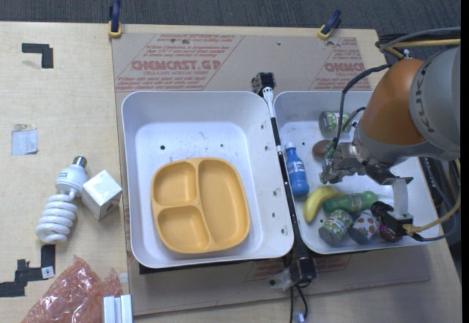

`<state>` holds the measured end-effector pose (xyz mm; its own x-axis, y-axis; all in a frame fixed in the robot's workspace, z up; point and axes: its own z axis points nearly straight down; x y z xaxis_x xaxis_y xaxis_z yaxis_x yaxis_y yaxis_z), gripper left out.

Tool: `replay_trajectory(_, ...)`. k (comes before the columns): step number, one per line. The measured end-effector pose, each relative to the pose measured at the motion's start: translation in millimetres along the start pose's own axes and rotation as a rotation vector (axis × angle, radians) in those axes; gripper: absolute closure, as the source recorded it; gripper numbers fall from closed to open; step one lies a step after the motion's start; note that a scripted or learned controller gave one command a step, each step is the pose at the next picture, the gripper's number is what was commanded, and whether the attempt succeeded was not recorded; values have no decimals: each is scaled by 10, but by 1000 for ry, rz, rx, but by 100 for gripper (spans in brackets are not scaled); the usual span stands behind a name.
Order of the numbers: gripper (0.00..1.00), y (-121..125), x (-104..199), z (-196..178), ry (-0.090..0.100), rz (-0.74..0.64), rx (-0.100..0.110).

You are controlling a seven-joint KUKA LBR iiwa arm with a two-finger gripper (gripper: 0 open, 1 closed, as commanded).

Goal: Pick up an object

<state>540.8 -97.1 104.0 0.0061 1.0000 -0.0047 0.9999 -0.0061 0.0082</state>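
My gripper (pixel 338 172) hangs low in the right bin (pixel 293 105), just above the yellow banana (pixel 318 201) and the green object (pixel 350 202). A blue bottle (pixel 296 170) lies to its left along the bin's left wall. A brown round object (pixel 321 148) and a green-patterned can (pixel 333 122) sit behind it. In front lie a patterned can (pixel 336 225), a speckled egg-shaped item (pixel 365 225) and a dark object (pixel 387 228). The arm's orange band (pixel 392 105) covers the bin's right part.
The left bin (pixel 139 113) holds a yellow divided plate (pixel 199 204). Outside the bins on the left bench lie a spiral light bulb (pixel 60 204), a white cube (pixel 101 193) and a red mesh bag (pixel 69 292). Cables run along the right edge.
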Motion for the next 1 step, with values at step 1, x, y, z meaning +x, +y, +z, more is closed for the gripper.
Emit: replay_trajectory(1,0,0,-5,-2,-1,0,0)
